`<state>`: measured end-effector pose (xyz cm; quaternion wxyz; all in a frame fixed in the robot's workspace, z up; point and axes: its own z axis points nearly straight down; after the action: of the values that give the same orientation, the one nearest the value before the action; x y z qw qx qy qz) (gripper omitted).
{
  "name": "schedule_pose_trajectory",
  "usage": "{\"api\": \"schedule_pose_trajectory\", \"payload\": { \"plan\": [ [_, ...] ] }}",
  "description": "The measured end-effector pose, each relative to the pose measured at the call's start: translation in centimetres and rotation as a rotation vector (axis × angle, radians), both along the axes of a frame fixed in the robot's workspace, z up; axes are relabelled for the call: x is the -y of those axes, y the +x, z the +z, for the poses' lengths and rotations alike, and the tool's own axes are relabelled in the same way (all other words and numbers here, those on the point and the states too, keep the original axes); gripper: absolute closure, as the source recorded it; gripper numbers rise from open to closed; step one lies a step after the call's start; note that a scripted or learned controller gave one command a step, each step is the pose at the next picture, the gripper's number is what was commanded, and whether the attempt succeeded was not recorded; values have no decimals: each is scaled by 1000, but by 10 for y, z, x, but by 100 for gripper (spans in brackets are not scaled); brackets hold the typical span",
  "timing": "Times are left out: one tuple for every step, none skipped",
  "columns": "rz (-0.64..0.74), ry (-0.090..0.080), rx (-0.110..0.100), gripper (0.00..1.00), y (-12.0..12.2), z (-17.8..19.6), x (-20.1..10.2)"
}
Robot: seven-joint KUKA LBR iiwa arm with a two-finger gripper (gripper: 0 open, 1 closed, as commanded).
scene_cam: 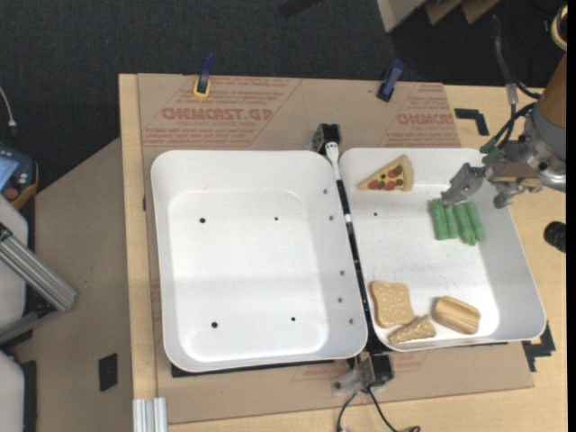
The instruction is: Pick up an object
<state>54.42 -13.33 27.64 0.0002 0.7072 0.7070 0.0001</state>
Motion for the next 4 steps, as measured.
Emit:
{"api": "schedule_pose_trajectory", "payload": {
  "plan": [
    [0, 5, -17, 0, -49, -122, -29],
    [15, 7, -1, 0, -66, -91, -163],
    [0, 0, 1, 100, -64, -82, -154],
    [6, 2, 7, 100, -51, -12, -206]
  ]
}}
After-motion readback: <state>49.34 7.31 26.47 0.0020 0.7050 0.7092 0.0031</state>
